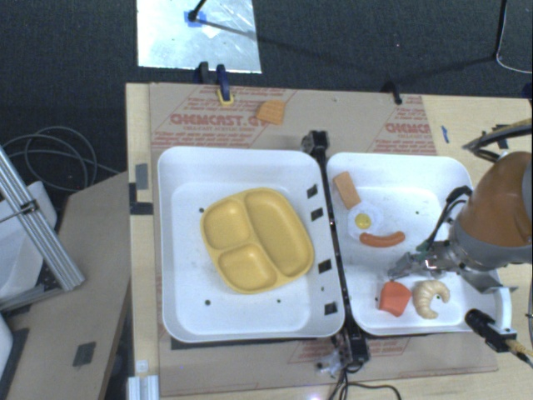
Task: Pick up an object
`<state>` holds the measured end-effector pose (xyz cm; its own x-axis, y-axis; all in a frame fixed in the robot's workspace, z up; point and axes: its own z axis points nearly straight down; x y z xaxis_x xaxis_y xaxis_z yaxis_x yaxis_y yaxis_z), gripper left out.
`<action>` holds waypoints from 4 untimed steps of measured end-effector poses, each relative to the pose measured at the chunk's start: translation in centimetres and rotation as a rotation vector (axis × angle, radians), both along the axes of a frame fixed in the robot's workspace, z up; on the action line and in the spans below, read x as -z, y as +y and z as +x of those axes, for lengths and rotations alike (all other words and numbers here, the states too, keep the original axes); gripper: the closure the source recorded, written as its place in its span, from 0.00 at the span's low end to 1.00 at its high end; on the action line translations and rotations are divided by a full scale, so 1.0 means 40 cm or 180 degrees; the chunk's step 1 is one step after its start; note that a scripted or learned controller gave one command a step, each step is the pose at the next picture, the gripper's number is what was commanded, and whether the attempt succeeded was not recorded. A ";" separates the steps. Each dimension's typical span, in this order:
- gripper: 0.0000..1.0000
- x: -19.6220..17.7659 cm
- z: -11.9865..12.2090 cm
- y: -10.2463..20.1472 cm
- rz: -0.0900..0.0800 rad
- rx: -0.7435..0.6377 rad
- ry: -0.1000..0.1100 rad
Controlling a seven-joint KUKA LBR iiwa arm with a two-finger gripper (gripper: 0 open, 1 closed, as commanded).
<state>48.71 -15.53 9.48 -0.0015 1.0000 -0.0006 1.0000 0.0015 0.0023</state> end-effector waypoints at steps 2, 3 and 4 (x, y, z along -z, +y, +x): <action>0.00 0.034 0.263 0.153 0.0000 -0.0021 -0.0011; 0.00 0.027 -0.009 -0.005 0.0007 0.0022 0.0026; 0.00 0.025 0.139 0.122 0.0003 -0.0027 -0.0010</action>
